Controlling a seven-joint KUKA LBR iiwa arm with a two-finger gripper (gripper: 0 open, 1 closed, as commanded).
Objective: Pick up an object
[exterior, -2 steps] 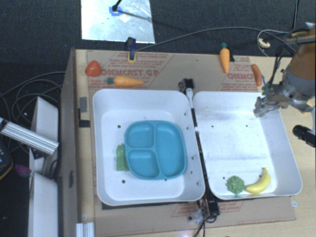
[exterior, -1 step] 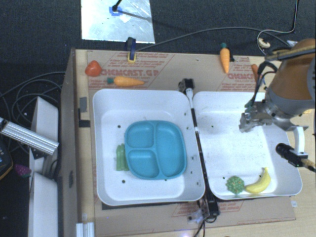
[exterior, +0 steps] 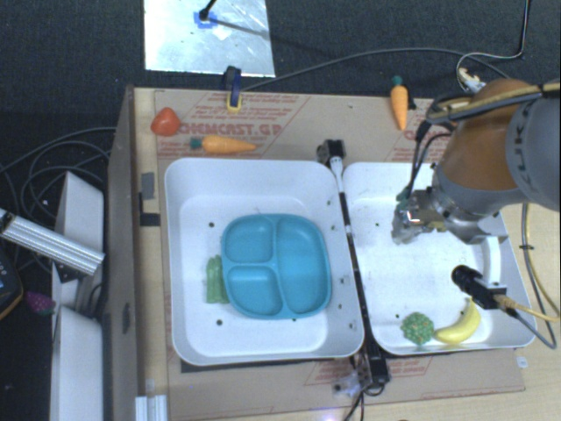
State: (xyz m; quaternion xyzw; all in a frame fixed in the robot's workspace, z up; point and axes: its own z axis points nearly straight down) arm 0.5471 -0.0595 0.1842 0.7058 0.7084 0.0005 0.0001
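In the right bin (exterior: pixel 386 279), a yellow banana (exterior: pixel 460 325) lies at the near right corner with a green broccoli-like piece (exterior: pixel 418 328) just left of it. My gripper (exterior: pixel 408 224) hangs over the upper middle of this bin, well above and left of the banana, with nothing seen in it. In the left bin (exterior: pixel 188 235) a blue divided plate (exterior: pixel 274 265) rests at the centre, and a green vegetable piece (exterior: pixel 215 280) lies against its left edge.
Outside the bins, on the cardboard at the back, lie a tomato (exterior: pixel 165 122), a carrot (exterior: pixel 223 145) and a second carrot (exterior: pixel 400 105). A black divider (exterior: pixel 347 235) runs between the bins. Cables and metal parts lie left of the bench.
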